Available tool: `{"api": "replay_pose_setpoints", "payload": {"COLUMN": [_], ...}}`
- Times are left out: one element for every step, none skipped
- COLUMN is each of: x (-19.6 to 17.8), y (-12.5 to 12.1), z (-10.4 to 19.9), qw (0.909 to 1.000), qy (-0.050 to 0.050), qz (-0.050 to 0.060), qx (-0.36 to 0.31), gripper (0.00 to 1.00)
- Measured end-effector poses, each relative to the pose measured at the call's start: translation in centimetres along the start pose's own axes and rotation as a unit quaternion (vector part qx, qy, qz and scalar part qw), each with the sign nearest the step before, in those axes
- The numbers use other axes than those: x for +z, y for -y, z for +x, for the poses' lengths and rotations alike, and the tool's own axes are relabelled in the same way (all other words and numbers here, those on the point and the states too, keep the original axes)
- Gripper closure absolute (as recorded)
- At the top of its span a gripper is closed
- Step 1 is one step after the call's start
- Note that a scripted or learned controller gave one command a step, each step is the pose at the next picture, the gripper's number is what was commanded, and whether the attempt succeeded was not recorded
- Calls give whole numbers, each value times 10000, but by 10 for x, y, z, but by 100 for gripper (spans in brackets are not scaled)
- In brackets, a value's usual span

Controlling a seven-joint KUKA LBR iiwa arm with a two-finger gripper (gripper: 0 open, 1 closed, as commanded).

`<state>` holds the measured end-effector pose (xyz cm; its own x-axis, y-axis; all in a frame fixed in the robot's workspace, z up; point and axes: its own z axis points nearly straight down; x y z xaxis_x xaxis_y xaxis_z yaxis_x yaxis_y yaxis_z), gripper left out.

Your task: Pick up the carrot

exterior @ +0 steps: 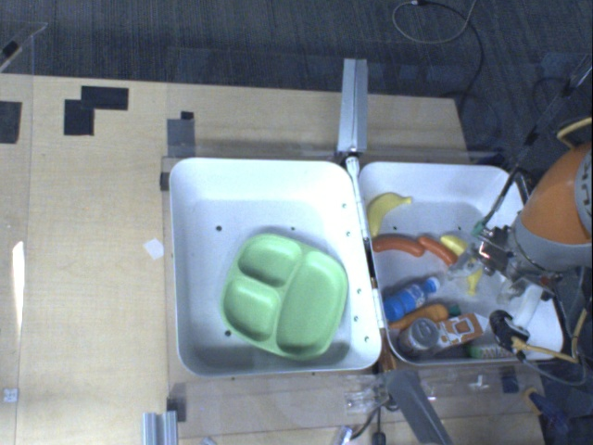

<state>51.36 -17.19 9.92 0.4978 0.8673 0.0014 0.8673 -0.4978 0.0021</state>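
The carrot (408,245) is a long orange piece lying across the middle of the right bin (435,182), its left end against the divider wall. My gripper (485,256) hangs low over the right side of this bin, just right of the carrot's right end. The grey wrist with its orange band (556,207) comes in from the right edge behind it. Nothing visibly hangs from the gripper.
A banana (387,208) lies above the carrot, and a small yellow piece (452,244) sits at its right tip. A blue bottle (410,297) and an orange bottle (435,323) lie near the front wall. The left bin (199,248) holds a green divided plate (285,295).
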Motion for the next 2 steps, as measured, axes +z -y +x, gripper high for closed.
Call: {"api": "replay_pose_setpoints", "payload": {"x": [2, 9], "y": [-3, -1], "z": [-25, 51], "qw": [9628, 9379], "qy": [1, -1], "qz": [-8, -62], "qx": [-2704, -3470], "gripper": [0, 0]}}
